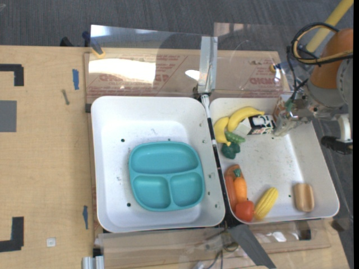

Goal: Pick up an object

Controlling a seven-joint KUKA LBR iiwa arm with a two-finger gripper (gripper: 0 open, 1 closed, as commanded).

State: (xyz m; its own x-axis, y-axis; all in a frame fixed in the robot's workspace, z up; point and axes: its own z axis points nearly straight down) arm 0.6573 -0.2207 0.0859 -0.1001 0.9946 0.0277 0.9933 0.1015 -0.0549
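Yellow plastic shows first on my feed: a toy banana (242, 117) lying near the far wall of the right bin (317, 167), curved over a second yellow piece (221, 129) at the bin's left wall. Just beside the banana's right end sits a small black-and-white object (258, 124), and a green leafy toy (231, 143) lies just under the yellow pieces.

I see the gripper (281, 123) at the far right part of this bin, low over the floor and just right of the black-and-white object. From this slant I cannot tell how its fingers stand, and I see nothing between them. The arm (331, 66) with its orange band comes in from the right behind it, cables looping above.

Toward the near edge of the same bin I make out an orange carrot-like toy (239, 185) lying beside the left wall, a red tomato-like piece (244, 209) touching its near end, a yellow corn cob (266, 202) tilted just right of that, and a tan bread-like roll (303, 196) well apart near the right wall.

In the left bin (106, 128) a teal divided plate (166, 174) rests flat, three compartments facing up.
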